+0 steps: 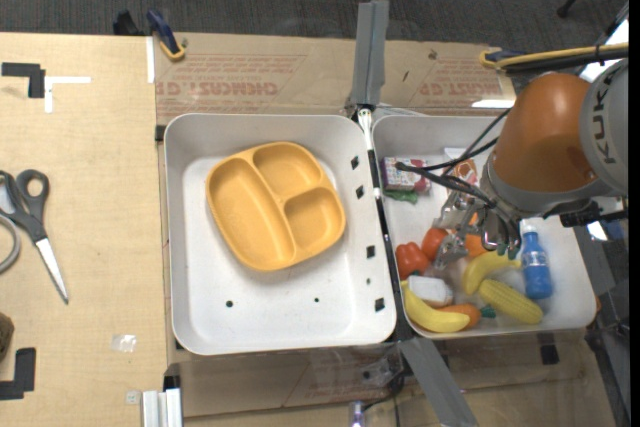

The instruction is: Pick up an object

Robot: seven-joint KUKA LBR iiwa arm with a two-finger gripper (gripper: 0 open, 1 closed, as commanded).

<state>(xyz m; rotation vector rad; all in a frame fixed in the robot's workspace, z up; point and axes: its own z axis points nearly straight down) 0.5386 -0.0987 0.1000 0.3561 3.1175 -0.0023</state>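
Objects for picking lie heaped in the right bin (590, 315): a banana (437, 314) along the near edge, an ear of corn (511, 300) beside it, a second yellow piece (487, 267) just above the corn, a blue bottle (536, 267) standing toward the right wall, a red pepper-like piece (411, 258) on the left, something orange (435, 239) next to it, a small white block (431, 289) resting against the banana, and a flat packet (403, 176) near the far left corner. The arm (545, 145) reaches in from the right, its orange band hanging over that bin, and the hand (478, 227) is down among the pile, close above the yellow piece and the orange thing. Cables and metal crowd the spot, so I cannot tell whether the hand is spread or closed, nor whether it grips anything. The left bin (190, 315) holds a yellow divided plate (276, 205), lying flat and turned at an angle. Out on the table (80, 215), scissors (36, 225) lie well to the left.
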